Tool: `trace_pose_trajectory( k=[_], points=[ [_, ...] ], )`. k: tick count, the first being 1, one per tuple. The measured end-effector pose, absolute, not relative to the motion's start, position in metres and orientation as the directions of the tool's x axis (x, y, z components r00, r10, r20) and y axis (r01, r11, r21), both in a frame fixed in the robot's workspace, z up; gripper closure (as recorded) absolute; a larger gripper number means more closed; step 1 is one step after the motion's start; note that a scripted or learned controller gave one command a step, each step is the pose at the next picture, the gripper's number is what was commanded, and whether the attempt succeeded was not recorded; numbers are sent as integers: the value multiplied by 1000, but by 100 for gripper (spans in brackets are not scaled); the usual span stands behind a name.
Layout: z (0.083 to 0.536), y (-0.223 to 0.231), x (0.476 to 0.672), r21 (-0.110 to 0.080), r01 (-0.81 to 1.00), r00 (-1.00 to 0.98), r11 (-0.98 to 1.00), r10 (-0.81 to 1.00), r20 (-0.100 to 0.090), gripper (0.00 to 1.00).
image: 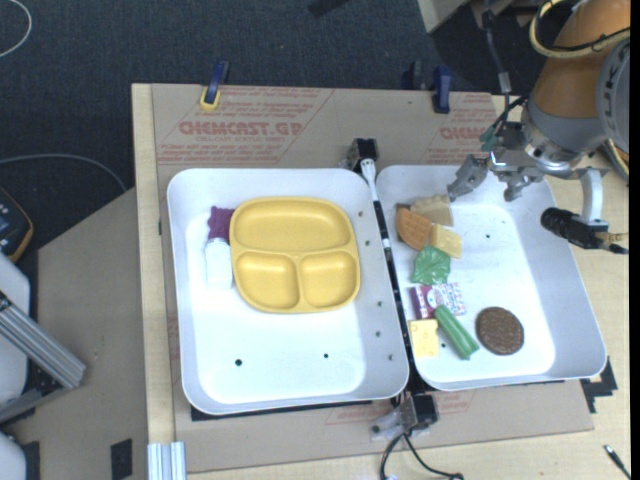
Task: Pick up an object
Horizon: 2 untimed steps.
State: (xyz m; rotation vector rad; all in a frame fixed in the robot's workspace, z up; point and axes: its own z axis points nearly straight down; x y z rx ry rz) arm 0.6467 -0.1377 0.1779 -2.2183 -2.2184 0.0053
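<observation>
So, pickable stuff sits in the right bin, mostly along its left side. Top to bottom: pale wedge w/ a brown bread-like piece and a yellow cheese-like chunk touching it, then a green crumpled item, a small printed packet, a green stick-shaped thing and a yellow block at lower left of that bin. Brown round cookie lies just right of the green stick, apart from it.

Gripper is at upper right of frame, over the top part of the right bin, just up-right of the pale wedge. Fingers spread wide, nothing between them. Arm w/ orange band comes in from the right edge.

Left bin holds a yellow divided tray, 3 compartments. At its left edge a purple item and a white bottle-like thing, both touching or partly under the tray, can't tell which.

Both bins rest on a brown board w/ red print, clamps along its top edge.
</observation>
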Motion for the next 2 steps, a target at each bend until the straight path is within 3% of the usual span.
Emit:
trace_pose_trajectory(
  k=[2],
  points=[
    [82, -140, 638, -7, 1000, 0, 0, 1000, 2, 0]
  ],
)
